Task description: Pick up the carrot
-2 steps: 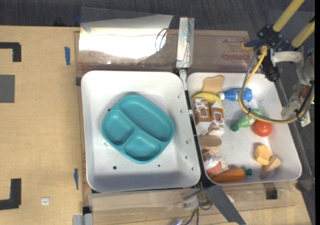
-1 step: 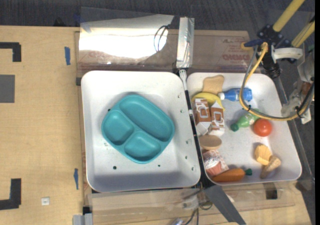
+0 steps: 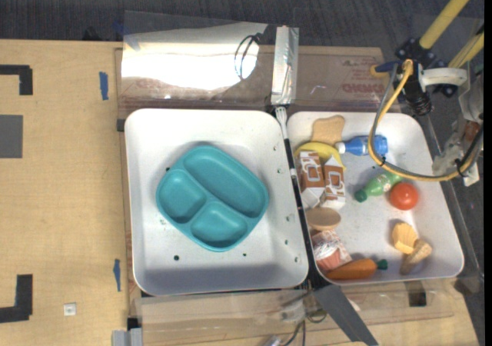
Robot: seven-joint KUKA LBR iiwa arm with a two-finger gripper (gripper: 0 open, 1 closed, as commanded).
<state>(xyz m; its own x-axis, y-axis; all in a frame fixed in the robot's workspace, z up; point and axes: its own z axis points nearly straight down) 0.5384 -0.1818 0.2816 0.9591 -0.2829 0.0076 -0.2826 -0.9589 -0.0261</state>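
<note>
The carrot (image 3: 355, 268), orange with a small green tip at its right end, lies flat along the front wall of the right bin (image 3: 438, 183). A red and white packet (image 3: 330, 248) touches its left end. At the view's right edge, beyond the right bin's wall, a grey part of the arm's end with the gripper (image 3: 461, 154) sits well away from the carrot. A yellow cable (image 3: 377, 144) loops from it over the bin's back half. The gripper's state is too cut off to read.
The left bin (image 3: 146, 260) holds a teal divided plate (image 3: 213, 196). The right bin is crowded with a red tomato (image 3: 403, 195), a green item (image 3: 374, 186), a blue bottle (image 3: 357, 145), a brown carton (image 3: 321, 171), a bread slice (image 3: 329, 129) and yellow pieces (image 3: 403, 237).
</note>
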